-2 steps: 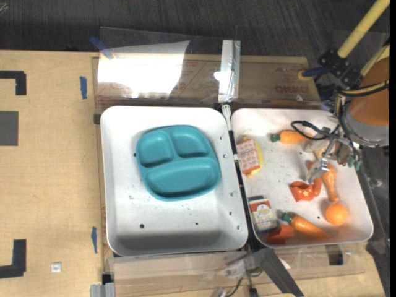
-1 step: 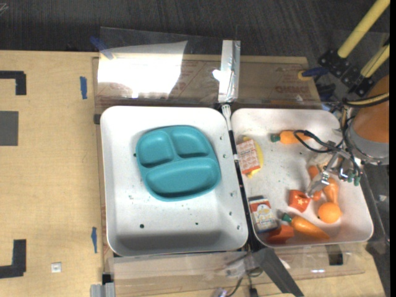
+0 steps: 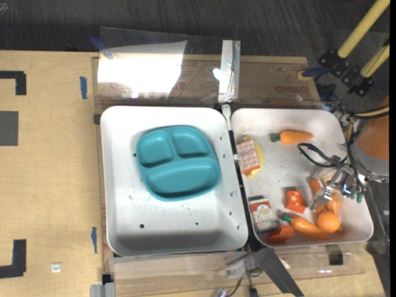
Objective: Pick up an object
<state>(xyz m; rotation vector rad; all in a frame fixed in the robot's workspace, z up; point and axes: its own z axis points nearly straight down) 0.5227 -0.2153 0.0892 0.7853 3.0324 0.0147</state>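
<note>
The right bin (image 3: 277, 173) holds several toy foods. A carrot (image 3: 294, 137) lies near its back. A snack packet (image 3: 249, 156) rests by the left wall and a small carton (image 3: 264, 215) sits at the front left. A red block (image 3: 295, 200), a second carrot (image 3: 308, 227) and an orange ball (image 3: 330, 222) crowd the front right corner. My gripper (image 3: 326, 189) hangs low over that corner, just above the ball and right of the red block, with black cables looping around it. Nothing is visibly held.
The left bin (image 3: 117, 184) carries a teal divided plate (image 3: 178, 162). A clear plastic sheet (image 3: 148, 67) and a metal strip (image 3: 229, 70) lie behind the bins. The arm's orange band (image 3: 376, 142) is at the right edge. Yellow poles (image 3: 366, 23) stand at the back right.
</note>
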